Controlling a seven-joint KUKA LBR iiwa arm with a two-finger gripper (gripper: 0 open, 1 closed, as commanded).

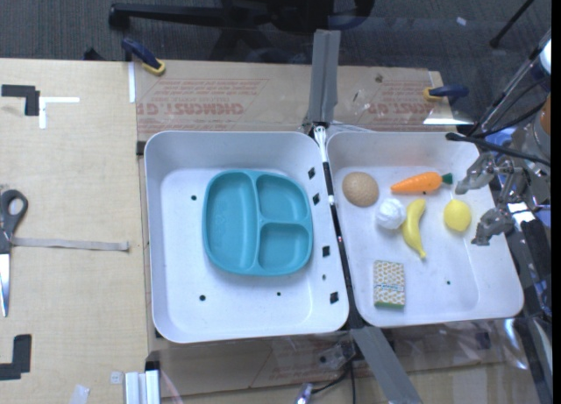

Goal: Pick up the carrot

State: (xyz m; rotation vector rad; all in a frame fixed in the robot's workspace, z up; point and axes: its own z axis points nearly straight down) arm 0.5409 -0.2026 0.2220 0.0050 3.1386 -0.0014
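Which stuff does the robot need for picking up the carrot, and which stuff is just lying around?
Needed: the carrot in the right bin; the gripper at that bin's right edge, jaws open.

Just lying around: banana, lemon, brown egg-shaped thing, small white thing, sponge, teal tray in the left bin, scissors.

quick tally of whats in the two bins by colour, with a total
Orange: 1, the carrot
Yellow: 2, the banana and the lemon
White: 1, the small white item
Tan: 1, the round brown item
Teal: 1, the divided plate
Yellow-green: 1, the sponge-like block
Total: 7
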